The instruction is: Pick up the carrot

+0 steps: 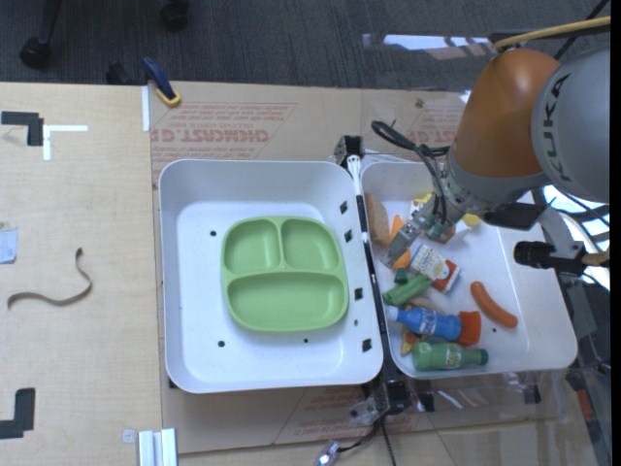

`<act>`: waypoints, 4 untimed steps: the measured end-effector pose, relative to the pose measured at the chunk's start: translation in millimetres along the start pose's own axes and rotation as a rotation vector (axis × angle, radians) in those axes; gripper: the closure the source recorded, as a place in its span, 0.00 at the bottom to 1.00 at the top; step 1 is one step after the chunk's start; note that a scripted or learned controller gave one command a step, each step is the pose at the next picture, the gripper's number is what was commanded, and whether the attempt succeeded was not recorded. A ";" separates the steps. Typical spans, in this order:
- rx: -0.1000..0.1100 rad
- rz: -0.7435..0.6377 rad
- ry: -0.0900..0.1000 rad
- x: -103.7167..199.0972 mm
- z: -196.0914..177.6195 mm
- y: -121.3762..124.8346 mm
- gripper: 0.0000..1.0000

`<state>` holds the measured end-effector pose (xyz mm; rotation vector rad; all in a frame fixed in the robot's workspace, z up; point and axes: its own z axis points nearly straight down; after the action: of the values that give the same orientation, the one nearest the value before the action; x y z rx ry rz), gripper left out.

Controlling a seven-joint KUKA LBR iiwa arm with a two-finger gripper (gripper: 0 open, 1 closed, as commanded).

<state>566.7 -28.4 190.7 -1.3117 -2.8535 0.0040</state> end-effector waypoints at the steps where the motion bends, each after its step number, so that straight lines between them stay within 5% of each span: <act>1: -0.001 0.132 -0.001 7.0 -0.5 9.7 0.00; 2: 0.002 0.357 0.001 17.8 0.2 -2.5 0.00; 3: 0.001 0.560 -0.001 -5.2 0.0 3.8 0.00; 4: 0.001 0.727 -0.001 -73.0 99.2 -22.4 0.00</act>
<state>597.1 -98.6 91.5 -2.2414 -2.2018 0.0059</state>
